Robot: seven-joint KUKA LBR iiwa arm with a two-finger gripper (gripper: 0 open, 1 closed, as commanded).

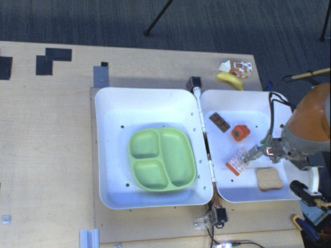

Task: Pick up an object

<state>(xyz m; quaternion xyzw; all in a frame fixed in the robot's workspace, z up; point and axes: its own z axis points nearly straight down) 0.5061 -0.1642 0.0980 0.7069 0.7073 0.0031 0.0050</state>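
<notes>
The right bin (pixel 258 103) holds a brown chocolate bar (pixel 219 122), a red tomato-like toy (pixel 240 133), a red and white packet (pixel 236 162) and a slice of bread (pixel 269 179). My gripper (pixel 253 153) reaches in from the right, low over the bin. Its tip is at the packet's right end, just above and left of the bread. The arm's orange band (pixel 313 119) shows at the right edge.
The left bin (pixel 111 138) holds a green divided plate (pixel 162 159). A banana (pixel 230 79) and a small snack pack (pixel 241 67) lie on the bench behind the right bin. Cables run along the right bin's far right rim.
</notes>
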